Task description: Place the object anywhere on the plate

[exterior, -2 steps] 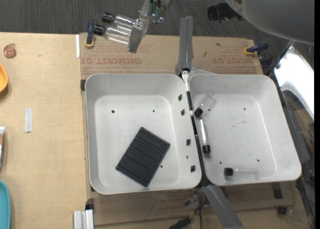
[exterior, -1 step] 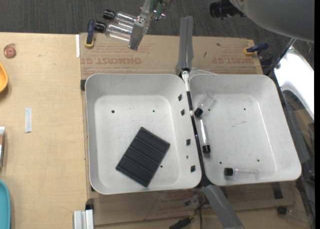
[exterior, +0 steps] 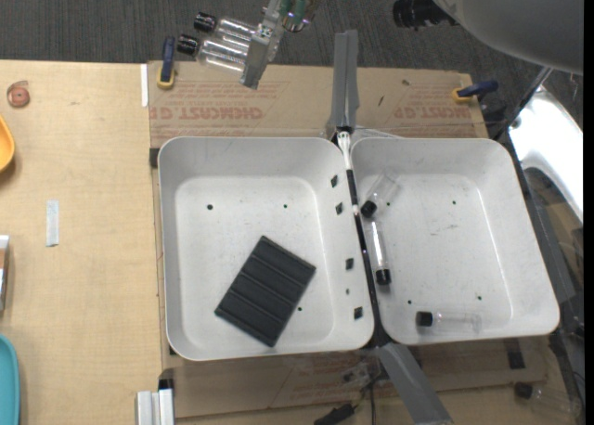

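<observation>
At the top, past the bins, the gripper (exterior: 252,69) hung beside two clear black-capped tubes (exterior: 219,39) at its 9 o'clock. I could not tell if it held them. The black ribbed plate (exterior: 266,289) lay at its 6 o'clock, in the left bin (exterior: 167,228).

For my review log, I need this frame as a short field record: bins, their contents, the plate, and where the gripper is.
left bin: holds a black ribbed rectangular plate, lying flat and turned at an angle
right bin: clear tubes with black caps by the left wall, another near the front edge
gripper: raised beyond the bins' far side, over the cardboard
task state: nothing lies on the plate
</observation>
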{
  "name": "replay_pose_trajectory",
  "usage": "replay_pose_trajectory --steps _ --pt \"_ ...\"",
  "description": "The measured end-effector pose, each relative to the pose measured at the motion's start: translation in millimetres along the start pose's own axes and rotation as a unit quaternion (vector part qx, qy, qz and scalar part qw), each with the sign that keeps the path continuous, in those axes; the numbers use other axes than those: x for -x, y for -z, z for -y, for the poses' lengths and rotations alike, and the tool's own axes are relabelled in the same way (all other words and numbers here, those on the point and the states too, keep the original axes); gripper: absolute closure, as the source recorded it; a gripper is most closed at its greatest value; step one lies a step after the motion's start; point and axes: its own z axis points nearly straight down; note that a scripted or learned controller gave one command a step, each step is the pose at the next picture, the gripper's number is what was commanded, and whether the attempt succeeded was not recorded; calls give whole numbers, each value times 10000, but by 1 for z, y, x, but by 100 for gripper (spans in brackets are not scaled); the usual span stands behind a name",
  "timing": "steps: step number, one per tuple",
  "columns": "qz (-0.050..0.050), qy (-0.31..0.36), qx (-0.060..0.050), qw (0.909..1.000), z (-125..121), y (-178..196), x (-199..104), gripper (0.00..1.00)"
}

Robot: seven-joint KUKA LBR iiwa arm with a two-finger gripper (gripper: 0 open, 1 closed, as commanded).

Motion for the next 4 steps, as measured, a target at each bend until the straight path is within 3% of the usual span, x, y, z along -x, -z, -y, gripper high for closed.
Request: replay_pose_trajectory --steps 4 --pt "3 -43 -18 10000 0 30 6 100"
